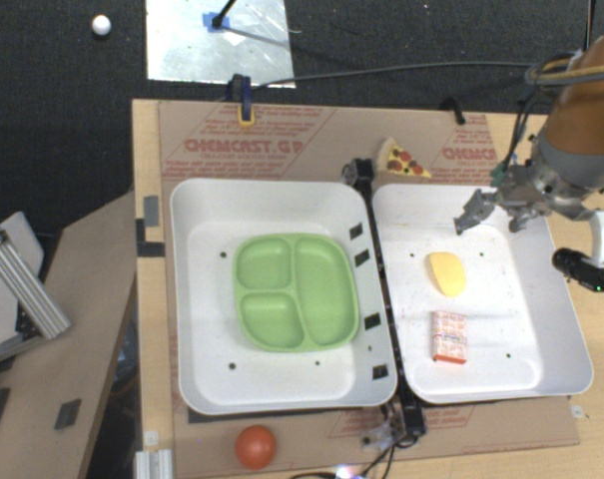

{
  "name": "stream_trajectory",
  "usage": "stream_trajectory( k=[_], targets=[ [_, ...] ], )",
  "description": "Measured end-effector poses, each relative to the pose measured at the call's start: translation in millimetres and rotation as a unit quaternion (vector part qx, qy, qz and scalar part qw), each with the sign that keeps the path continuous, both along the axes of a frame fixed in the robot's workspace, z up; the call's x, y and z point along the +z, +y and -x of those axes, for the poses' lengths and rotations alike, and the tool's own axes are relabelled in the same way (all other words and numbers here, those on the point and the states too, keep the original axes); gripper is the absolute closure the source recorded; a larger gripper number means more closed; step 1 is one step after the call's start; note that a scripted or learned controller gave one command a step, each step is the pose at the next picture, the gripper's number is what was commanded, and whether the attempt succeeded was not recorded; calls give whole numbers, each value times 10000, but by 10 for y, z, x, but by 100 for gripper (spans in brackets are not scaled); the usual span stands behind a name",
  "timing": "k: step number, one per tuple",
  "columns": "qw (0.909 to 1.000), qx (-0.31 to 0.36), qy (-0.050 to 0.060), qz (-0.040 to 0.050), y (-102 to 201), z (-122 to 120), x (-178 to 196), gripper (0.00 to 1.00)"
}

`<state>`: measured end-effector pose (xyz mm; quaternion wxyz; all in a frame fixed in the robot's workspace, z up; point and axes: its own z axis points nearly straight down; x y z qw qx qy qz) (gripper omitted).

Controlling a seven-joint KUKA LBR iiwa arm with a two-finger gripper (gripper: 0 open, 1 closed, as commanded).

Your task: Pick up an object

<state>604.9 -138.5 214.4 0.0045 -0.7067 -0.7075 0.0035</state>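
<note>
In the right bin (541, 307) lie a yellow oval object (446, 272) near its middle and a small red and white packet (449, 336) just in front of it. My gripper (497, 215) hangs over the bin's far part, up and to the right of the yellow object, apart from it. Its two dark fingers (471, 213) are spread wide with nothing between them. The left bin (197, 267) holds a green divided plate (296, 291).
A toy pizza slice (403, 160) lies on the cardboard behind the bins. A red ball (256, 446) sits in front of the left bin. A black divider (373, 267) with clips runs between the bins. Cables cross above the bench.
</note>
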Motion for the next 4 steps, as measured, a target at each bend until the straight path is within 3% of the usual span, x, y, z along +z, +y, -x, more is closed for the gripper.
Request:
stream_trajectory(
  k=[1,3,4],
  targets=[
    [10000,13,-64,8,5,-25,81,0],
    [10000,0,-44,6,-90,67,-1102,0],
    [10000,1,-63,8,-87,57,-1296,0]
  ],
)
